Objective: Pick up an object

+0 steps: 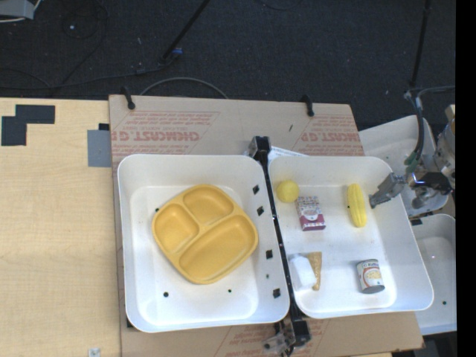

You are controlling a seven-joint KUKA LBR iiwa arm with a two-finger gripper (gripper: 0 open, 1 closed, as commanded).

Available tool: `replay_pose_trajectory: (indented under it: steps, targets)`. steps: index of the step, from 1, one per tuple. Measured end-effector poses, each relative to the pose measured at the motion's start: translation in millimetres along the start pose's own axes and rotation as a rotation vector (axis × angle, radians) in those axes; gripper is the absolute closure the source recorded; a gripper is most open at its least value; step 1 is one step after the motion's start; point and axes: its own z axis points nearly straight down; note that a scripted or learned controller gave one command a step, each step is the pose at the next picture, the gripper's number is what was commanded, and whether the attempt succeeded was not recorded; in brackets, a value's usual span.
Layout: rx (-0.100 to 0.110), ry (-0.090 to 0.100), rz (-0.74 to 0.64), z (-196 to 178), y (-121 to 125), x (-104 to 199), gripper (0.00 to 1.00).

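Step in hand: the approach, by my reading; nothing is lifted, and every object lies flat in the right bin point(416, 274).
Gripper point(381, 194): at the right bin's right-hand rim, near its far corner, just right of the corn cob point(357, 204) and apart from it.
Jaws: I cannot tell whether they are apart or together; the tip is a small grey shape at the rim.
Likely target: the corn cob, being nearest; it lies in the far right part of the right bin.
Corn cob axis: long axis runs far-to-near along the bin, almost parallel to the rim, ends pointing toward the far and near walls.
Other objects in the right bin: a yellow ball point(288, 191) near the divider, a small red-and-white carton point(311, 213) beside it, a can point(370, 276) on its side toward the near right corner, a white and tan item point(306, 271) near the divider's near end.
Left bin point(141, 288): holds a yellow divided tray point(205, 233).
Next move calls for: moving inward over the cob, then descending with the fingers straddling its short width, across the long axis.
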Motion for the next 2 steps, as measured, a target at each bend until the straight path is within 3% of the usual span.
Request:
replay_pose_trajectory:
  steps: [1, 2]
  targets:
    - [-0.010, -0.002, -0.003, -6.1, 1.8, 0.4, 0.00]
    - [-0.006, 0.000, -0.002, 56.7, 4.7, 4.9, 0.00]
